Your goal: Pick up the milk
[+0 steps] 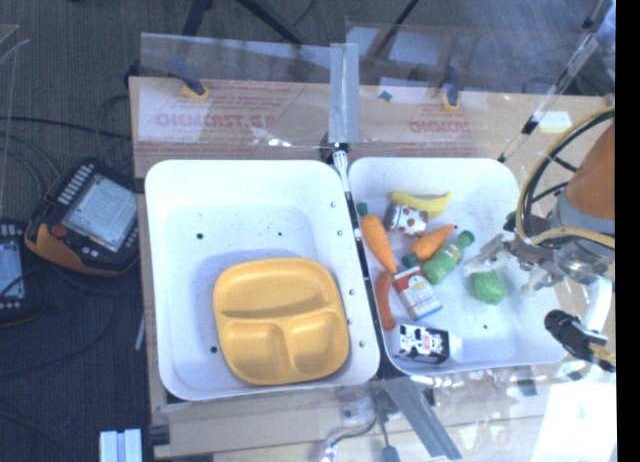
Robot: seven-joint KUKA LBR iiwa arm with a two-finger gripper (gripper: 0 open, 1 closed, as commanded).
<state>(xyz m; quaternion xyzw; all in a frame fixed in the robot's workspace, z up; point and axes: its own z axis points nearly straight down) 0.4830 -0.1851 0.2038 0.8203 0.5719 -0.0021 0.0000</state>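
The milk carton (422, 343), white with black cow patches, lies on its side at about six o'clock in the right bin (500, 182), close to the near rim. Just beyond it sit a small red-and-white carton (419, 293) and a carrot (385, 300), with a green bottle (444, 260) and a green round vegetable (489, 287) towards three o'clock. Farther back lie two more carrots (377, 239) (432, 241), a small can (408, 217) and a banana (420, 200) near twelve o'clock. The left bin (180, 200) carries a yellow divided tray (282, 319). The gripper (522, 262) hangs at three o'clock over the right bin's edge, well apart from the milk; whether its jaws are parted I cannot tell.
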